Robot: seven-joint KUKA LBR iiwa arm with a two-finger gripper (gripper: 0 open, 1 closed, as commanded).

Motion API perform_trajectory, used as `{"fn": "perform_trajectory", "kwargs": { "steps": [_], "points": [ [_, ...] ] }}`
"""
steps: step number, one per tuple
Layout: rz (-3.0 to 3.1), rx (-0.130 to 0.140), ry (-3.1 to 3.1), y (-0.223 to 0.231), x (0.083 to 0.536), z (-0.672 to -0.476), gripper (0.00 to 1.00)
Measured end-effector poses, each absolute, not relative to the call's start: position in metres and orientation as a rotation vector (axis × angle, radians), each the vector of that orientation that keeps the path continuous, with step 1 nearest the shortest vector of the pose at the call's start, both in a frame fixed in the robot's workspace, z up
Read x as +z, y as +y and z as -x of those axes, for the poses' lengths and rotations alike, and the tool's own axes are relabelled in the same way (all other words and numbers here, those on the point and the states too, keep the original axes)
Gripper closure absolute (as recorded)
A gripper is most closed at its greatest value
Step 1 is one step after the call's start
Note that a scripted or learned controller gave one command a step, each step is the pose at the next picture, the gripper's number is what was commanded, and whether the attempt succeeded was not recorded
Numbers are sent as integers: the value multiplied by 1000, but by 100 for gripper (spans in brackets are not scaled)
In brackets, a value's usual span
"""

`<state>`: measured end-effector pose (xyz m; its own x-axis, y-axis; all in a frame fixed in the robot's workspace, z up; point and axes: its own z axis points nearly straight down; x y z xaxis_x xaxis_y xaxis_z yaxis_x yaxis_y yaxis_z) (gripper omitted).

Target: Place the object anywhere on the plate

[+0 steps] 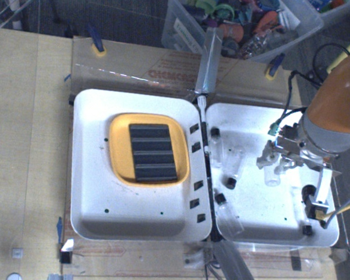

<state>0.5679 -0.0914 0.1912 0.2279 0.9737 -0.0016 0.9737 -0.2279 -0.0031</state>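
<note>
Pale wooden table point(15, 148) carries two shallow white bins side by side, with a clear plastic tub of mixed colourful toys point(241, 14) beyond the far edge.

The left white bin point(84, 207) holds the rounded yellow plate point(115, 154). The dark grey ribbed rectangular block point(153, 154) lies flat on it, roughly centred, with yellow rim showing on all sides. That looks like the task's object, so the placing step looks done.

The grey arm with orange band point(348, 94) reaches in from the right. Its two-finger gripper point(275, 161) hangs over the right white bin point(261, 210), well apart from the plate. Can't tell whether the gripper is apart or together, too small and cluttered. Nothing solid shows in its grasp. A faint clear shape sits just below it, unclear what.

Doing it well from here: leave the block alone. If a re-place is needed, come straight down over the plate's middle and release low so the block doesn't slide off the rim.

Edges and room:
- The raised divider with black clips point(200, 165) stands between the bins, so any crossing needs height.
- Small dark bits lie scattered on the right bin floor.
- Open room is good above both bins, tighter on the right by the arm's cables.
</note>
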Motion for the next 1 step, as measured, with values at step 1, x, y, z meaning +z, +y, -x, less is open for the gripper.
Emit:
{"fn": "perform_trajectory", "kwargs": {
  "steps": [1],
  "points": [
    [2461, 4, -1951, -91, 191, -568, 0]
  ]
}}
